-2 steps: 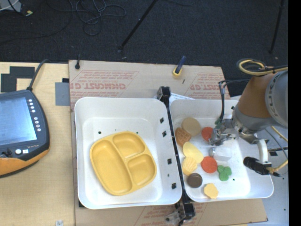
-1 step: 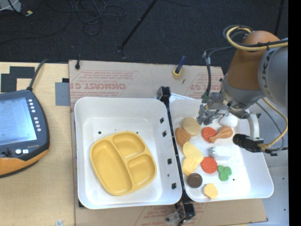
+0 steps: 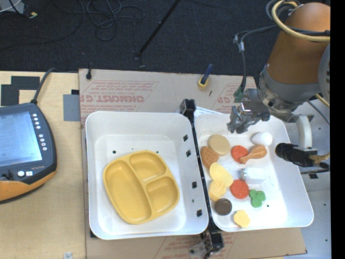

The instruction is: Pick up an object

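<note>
Arm enters from the right, orange band above the wrist. Gripper (image 3: pixel 241 120) hangs over the far edge of the right bin (image 3: pixel 294 212), just left of a white egg (image 3: pixel 262 138). Whether the claw is apart or together cannot be told from this angle; nothing shows between its tips.

Right bin holds a cluster of toy food, all lying on the bin floor. Far row: tan round bun (image 3: pixel 219 143), brown bread piece (image 3: pixel 208 156) just left of and nearer than it, red tomato (image 3: pixel 239 153), orange drumstick (image 3: pixel 254 154) touching the tomato's right side. The egg lies just beyond the drumstick. Middle: pale yellow piece (image 3: pixel 220 172), ridged yellow piece (image 3: pixel 218 188) touching its near side, small white-and-grey object (image 3: pixel 253 174) to the right, too blurred to identify. Near: second red piece (image 3: pixel 239 189), green broccoli (image 3: pixel 257 198) beside it, dark brown round (image 3: pixel 223 206), yellow chunk (image 3: pixel 242 218) nearest of all.

Left bin (image 3: pixel 99 139) holds a yellow divided plate (image 3: pixel 141 192), three compartments, set at a slant.

Far left of the bench: a control pendant (image 3: pixel 21 147) with its screen lit.
</note>
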{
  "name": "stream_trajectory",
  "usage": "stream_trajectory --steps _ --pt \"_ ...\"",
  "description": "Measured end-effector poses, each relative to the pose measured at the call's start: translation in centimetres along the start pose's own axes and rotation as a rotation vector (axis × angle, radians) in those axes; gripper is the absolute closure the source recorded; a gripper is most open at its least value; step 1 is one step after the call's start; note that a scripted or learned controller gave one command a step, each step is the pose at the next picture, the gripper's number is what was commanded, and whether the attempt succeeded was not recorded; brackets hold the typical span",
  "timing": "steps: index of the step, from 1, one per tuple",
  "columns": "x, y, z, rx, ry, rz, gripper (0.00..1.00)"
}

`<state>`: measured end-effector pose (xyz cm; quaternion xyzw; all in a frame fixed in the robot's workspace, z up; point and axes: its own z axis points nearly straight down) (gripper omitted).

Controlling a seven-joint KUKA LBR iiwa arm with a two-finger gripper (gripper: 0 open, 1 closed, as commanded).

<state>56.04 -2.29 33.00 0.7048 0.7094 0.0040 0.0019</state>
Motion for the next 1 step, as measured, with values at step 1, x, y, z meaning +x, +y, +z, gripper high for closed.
stream_trajectory --steps 1 --pt "2.6 -5.8 -6.01 0.006 -0.001 0.003 1.0"
